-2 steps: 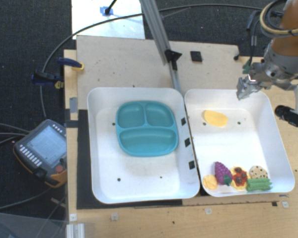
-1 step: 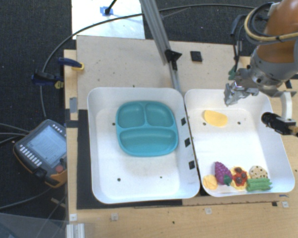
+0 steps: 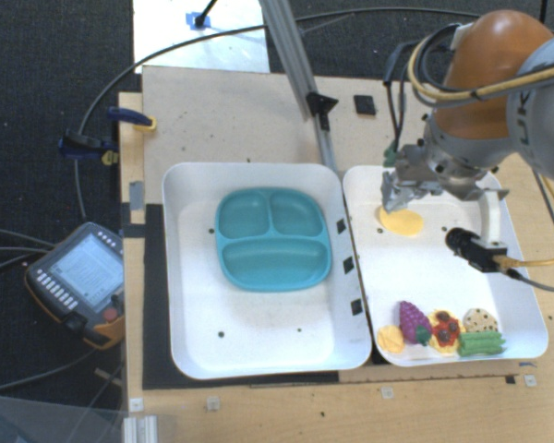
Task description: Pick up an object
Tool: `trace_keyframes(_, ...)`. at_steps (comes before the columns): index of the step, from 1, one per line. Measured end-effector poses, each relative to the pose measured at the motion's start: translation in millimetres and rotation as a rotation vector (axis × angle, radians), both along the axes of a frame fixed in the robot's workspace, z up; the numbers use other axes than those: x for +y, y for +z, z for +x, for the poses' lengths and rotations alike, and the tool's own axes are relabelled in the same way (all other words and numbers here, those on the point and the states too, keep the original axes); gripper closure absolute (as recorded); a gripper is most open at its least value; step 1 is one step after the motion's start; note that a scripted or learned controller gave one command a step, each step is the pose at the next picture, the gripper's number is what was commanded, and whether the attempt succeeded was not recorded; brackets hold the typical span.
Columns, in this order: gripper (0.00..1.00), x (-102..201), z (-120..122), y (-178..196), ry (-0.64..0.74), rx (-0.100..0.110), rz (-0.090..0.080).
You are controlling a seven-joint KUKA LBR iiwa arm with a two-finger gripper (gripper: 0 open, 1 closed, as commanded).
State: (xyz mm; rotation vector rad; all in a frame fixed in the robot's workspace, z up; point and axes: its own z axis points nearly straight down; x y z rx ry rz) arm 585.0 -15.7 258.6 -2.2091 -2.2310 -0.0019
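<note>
My gripper (image 3: pixel 394 203) hangs low over the far left part of the right bin (image 3: pixel 499 280), its tips just above a flat yellow piece (image 3: pixel 403 221) that lies on the bin floor. Along the bin's near edge sits a cluster of toy foods: a small yellow piece (image 3: pixel 390 339), purple grapes (image 3: pixel 412 321), a red and yellow pizza slice (image 3: pixel 444 329), a cookie (image 3: pixel 480 319) and a green vegetable (image 3: pixel 481 342). Nothing shows between my fingers.
A teal divided plate (image 3: pixel 272 238) lies in the left bin (image 3: pixel 189 275). A black fitting with a cable (image 3: pixel 475 250) hangs over the right bin's middle. A slanted metal pole (image 3: pixel 291 44) rises behind the bins. A teach pendant (image 3: pixel 78 284) rests off the bench at left.
</note>
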Motion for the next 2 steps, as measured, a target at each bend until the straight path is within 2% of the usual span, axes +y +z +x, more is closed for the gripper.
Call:
trace_keyframes(1, 1.00, 44, -26, -20, -0.001, 0.002, 0.000)
trace_keyframes(2, 1.00, 91, -49, -15, 0.000, 0.000, 0.001)
